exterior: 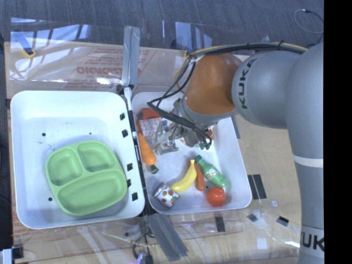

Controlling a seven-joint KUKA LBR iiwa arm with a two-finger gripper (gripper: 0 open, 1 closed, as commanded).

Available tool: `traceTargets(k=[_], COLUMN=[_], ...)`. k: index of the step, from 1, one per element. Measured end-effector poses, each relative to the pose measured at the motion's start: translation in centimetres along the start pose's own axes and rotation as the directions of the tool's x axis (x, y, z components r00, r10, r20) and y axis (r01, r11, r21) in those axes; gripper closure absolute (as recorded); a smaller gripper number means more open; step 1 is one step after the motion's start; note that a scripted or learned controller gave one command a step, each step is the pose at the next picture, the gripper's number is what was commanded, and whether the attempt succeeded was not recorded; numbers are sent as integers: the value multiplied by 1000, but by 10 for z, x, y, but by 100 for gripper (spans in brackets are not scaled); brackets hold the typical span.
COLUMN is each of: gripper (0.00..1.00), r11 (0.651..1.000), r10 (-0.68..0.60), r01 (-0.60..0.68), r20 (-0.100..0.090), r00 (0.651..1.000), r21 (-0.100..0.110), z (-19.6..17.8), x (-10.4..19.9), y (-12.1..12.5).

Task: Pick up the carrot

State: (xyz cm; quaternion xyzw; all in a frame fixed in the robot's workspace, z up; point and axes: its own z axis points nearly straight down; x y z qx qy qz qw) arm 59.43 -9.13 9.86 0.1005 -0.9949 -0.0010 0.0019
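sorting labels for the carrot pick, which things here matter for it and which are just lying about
For the job:
orange tapered carrot
grey two-finger gripper

Lying about:
yellow curved banana
green plastic bottle
red round tomato
small patterned cube
green divided tray

The carrot (147,150) hugs the bin wall (133,147) (left side blocked), with bare floor to its right.

I see the pincer (168,142) low in the right bin (237,164), just beside the carrot (146,150) along its left wall.
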Motion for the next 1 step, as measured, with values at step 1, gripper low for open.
traceTargets(k=[1], gripper=[100], r11=[973], r10=[230], r01=[-230], r20=[4], r00=[973], r21=[2], z=[-92], x=[-43], y=[57])
